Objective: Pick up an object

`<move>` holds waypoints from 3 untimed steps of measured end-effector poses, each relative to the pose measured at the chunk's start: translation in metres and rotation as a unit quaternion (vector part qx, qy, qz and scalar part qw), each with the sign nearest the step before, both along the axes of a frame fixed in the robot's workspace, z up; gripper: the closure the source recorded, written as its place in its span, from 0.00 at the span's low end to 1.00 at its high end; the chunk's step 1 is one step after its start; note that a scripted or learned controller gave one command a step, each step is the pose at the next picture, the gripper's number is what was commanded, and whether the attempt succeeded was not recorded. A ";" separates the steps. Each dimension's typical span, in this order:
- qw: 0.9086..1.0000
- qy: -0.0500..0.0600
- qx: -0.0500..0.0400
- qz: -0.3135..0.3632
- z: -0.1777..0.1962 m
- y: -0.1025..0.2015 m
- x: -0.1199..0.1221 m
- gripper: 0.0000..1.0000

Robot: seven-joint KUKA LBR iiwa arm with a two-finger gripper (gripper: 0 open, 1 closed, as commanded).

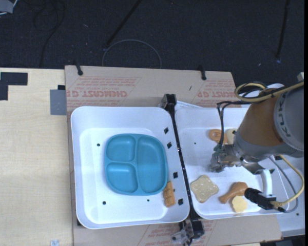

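My gripper (219, 163) hangs low over the middle of the right bin (195, 118), below the orange-banded wrist. A slice of toy bread (204, 188) lies just in front of it, to its lower left. A toy chicken drumstick (234, 191) and a yellow chunk (239, 204) lie to the lower right of the gripper. Behind it sit a small orange piece (214, 135) and a pale yellow piece (229, 136), partly hidden by the arm. I see nothing between the fingers, and their spread is too dark to read.
The left bin (87, 137) bears a blue divided plate (135, 164). An orange toy piece (168, 194) lies by that bin's right wall. A black divider rail (175, 152) runs between the bins. Cables loop around the arm at the right.
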State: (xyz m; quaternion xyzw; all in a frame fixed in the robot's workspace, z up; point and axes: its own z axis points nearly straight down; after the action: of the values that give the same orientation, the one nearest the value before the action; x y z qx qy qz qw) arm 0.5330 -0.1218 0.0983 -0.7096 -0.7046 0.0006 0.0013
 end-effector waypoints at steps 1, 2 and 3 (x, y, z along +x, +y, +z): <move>1.000 -0.003 -0.001 0.004 0.062 0.003 0.005 1.00; 1.000 -0.003 -0.001 0.004 0.115 0.002 0.006 1.00; 1.000 0.000 0.001 0.006 0.108 0.050 0.023 1.00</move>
State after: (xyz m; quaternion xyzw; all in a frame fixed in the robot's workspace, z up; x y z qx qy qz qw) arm 0.5559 -0.0713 0.2062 -0.7057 -0.7085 0.0001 0.0018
